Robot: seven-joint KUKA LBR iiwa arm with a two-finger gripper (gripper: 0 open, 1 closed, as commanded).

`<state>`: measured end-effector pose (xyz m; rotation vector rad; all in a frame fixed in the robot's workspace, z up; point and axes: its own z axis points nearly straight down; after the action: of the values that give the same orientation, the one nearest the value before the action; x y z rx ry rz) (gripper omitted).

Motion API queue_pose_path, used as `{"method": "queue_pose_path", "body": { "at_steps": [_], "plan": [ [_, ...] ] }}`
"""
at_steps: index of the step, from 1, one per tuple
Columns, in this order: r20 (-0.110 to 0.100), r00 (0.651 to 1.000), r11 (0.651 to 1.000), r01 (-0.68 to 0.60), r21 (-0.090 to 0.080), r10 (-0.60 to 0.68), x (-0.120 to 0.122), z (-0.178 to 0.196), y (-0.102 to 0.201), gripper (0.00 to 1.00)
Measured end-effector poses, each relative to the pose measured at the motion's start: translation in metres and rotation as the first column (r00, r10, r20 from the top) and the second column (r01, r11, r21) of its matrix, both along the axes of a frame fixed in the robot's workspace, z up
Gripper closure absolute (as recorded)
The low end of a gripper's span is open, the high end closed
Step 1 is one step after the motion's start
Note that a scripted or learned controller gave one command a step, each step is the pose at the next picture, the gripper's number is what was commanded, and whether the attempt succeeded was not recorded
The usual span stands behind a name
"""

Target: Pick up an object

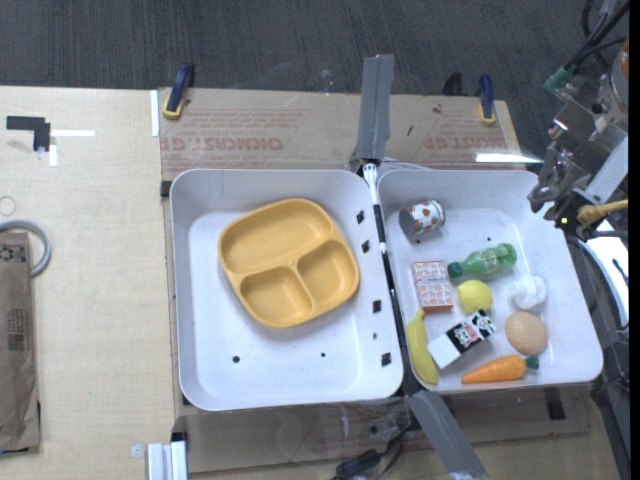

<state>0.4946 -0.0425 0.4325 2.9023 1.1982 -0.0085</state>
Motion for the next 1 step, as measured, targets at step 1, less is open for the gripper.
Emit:
{"method": "queue_pose_path", "body": {
  "at_steps": [1],
  "plan": [
    [0.001, 0.963, 0.963, 0.27, -0.001, -0.27, 0.0268, 0.0075, 0.1071, 1.0]
  ]
}}
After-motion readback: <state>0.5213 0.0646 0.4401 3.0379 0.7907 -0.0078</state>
